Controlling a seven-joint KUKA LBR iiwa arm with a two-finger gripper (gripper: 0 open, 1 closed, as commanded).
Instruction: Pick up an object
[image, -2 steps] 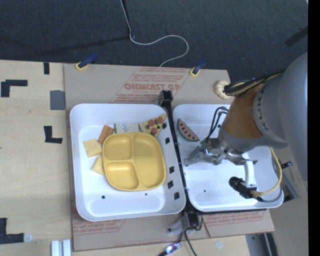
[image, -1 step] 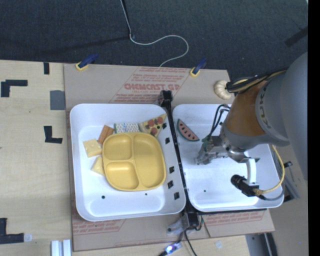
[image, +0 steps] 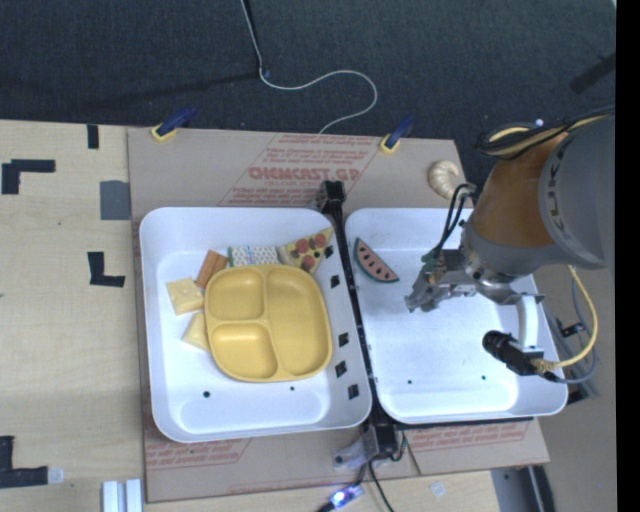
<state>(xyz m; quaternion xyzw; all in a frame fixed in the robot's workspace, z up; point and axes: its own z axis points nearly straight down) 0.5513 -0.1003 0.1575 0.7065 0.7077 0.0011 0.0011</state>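
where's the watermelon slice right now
The watermelon slice lies in the right bin, at its upper-left corner beside the divider, left of the gripper.

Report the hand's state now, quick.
Hand: over the right bin, just right of the watermelon slice; nothing shows between its tips, and whether it is open or closed cannot be told.
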